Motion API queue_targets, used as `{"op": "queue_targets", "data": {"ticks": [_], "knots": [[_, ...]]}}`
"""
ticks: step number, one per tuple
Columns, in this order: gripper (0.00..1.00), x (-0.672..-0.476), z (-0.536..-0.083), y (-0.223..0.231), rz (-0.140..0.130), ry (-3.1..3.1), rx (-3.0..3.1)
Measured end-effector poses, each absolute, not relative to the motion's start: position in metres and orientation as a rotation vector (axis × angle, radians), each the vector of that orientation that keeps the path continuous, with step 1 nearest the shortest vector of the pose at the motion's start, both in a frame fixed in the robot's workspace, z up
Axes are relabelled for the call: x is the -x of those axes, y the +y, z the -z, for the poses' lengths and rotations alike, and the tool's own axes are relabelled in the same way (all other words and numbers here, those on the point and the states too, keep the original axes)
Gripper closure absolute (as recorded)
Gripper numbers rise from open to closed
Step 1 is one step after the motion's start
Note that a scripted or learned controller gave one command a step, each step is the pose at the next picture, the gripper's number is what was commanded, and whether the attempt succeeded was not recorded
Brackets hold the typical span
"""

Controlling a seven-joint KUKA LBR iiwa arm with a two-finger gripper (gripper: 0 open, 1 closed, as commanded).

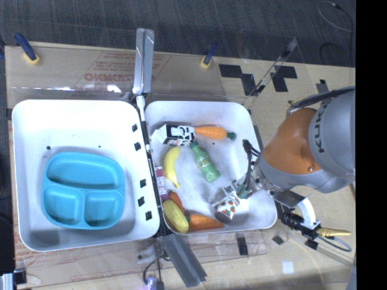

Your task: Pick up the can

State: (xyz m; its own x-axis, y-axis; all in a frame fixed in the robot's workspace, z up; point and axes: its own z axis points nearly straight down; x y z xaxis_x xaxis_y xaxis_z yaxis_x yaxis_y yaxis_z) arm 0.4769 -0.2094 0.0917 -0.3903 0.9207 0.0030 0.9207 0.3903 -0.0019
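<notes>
At the right bin's (pixel 257 138) lower right, the can (pixel 228 208), white with red and green spots, lies tilted near the front wall. Just above it sits the gripper (pixel 240 192), touching or nearly touching the can; its state I cannot tell. Elsewhere in this bin: a banana (pixel 172 165), green bottle (pixel 204 161), 2 carrots, corn (pixel 175 216). Left bin (pixel 24 162): 1 blue tray (pixel 83 190).

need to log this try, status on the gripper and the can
Gripper low in right bin, at the can. Can lying tilted near bin's front right corner, hold unconfirmed. Carrot and green bottle close by.
</notes>
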Motion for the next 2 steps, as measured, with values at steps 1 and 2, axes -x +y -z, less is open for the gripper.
{"op": "queue_targets", "data": {"ticks": [1, 2], "knots": [[0.0, -0.477, -0.092, -0.209, 0.0, -2.635, 1.704], [0.0, -0.476, -0.102, -0.211, -0.001, -2.58, 1.79]]}}
